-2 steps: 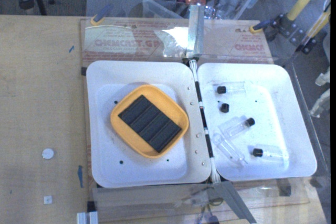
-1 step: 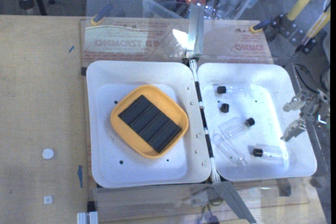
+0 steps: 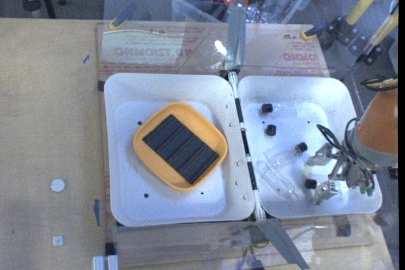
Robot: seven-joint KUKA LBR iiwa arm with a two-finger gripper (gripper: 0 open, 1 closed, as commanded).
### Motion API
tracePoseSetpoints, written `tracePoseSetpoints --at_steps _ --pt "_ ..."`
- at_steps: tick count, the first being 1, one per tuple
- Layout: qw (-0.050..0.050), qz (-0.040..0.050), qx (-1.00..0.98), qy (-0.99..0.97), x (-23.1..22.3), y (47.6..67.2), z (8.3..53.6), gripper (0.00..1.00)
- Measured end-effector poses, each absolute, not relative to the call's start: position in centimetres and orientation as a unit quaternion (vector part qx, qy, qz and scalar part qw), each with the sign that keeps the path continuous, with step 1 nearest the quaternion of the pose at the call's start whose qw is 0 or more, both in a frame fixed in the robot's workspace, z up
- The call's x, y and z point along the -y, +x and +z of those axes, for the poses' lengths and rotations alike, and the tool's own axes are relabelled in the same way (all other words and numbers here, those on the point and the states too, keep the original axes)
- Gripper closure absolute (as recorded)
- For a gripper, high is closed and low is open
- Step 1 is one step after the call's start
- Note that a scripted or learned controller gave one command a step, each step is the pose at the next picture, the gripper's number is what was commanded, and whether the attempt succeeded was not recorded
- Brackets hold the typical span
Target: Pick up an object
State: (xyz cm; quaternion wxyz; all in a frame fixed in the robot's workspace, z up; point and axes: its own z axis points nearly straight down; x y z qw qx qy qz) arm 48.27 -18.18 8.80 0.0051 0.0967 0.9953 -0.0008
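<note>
Hovering gripper (image 3: 324, 175) over right bin (image 3: 335, 93); clear bottles (image 3: 281, 167), black caps.

A tray (image 3: 180, 145) lies in the left bin (image 3: 120, 98); clear bottles (image 3: 278, 167) lie in the right bin (image 3: 342, 98).

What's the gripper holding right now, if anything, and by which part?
Cannot tell. The gripper sits low in the right bin, beside clear vials with black caps, but the view shows nothing plainly between its fingers.
</note>
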Motion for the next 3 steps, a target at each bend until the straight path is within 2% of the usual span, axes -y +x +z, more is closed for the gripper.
tracePoseSetpoints --at_steps 1,2,3 --pt "0.003 0.0 -1.0 0.027 16.8 49.2 22.2 0.0" --pt "0.004 -0.0007 -1.0 0.01 15.9 49.3 37.3 0.0" --pt "0.002 0.0 -0.992 -0.127 12.4 48.1 17.1 0.0"
